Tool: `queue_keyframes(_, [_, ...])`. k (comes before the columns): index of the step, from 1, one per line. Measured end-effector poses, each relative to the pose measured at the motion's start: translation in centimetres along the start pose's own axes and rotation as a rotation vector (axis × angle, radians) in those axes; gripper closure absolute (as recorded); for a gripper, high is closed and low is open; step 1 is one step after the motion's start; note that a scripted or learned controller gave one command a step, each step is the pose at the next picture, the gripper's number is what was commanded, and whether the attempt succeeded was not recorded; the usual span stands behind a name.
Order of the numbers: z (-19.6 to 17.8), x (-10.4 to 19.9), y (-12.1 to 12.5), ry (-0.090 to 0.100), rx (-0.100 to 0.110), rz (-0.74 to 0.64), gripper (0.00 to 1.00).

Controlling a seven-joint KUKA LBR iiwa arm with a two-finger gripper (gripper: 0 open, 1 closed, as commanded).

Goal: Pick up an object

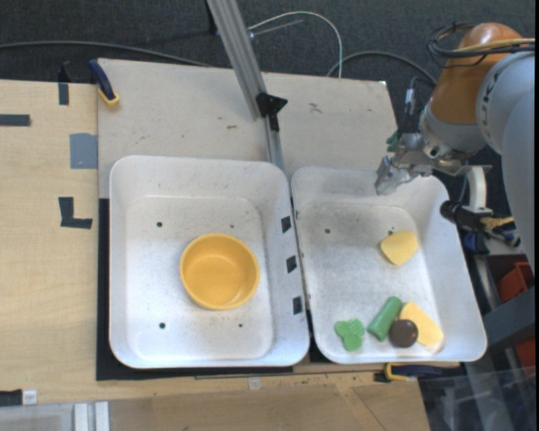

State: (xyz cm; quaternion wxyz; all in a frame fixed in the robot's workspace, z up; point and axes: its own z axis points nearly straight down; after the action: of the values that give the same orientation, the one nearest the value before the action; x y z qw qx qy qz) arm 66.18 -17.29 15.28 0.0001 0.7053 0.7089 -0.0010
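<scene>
Pale wood and a cream board make up the surface [36,268], with two shallow white bins set side by side on a dark mat.

Nearest the camera, the right bin [449,268] holds a cluster along its front edge: a small green leafy piece [349,333], a green cylinder [385,318] lying on a slant, a dark brown round piece [402,332] and a yellow piece [424,327] touching it. The cluster is tight, so I judge it a crowded place for a grasp.

A little farther back in the same bin sits a yellow wedge [400,248], alone on bare floor near the right wall. The left bin [130,241] carries one thing, a yellow bowl [219,270], upright near its middle.

Farther still, the pincer [391,180] hangs over the back rim of the right bin, at the end of the grey and orange arm [472,97]. Its tips are small and blurred, so whether they are parted or closed I cannot tell; nothing is visibly between them.

The yellow wedge lies toward the camera from the pincer and almost straight below it in the view, much nearer than the front cluster. It looks the likeliest pick, and the move would be a short travel forward, then down.
</scene>
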Motion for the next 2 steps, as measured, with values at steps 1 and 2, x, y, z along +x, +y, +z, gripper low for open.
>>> queue_keyframes(1, [-4.5, -0.3, -0.4, 0.001, -0.004, 0.004, 1.00])
queue_keyframes(2, [-8.8, 0.0, 0.0, 0.001, -0.006, 0.003, 1.00])
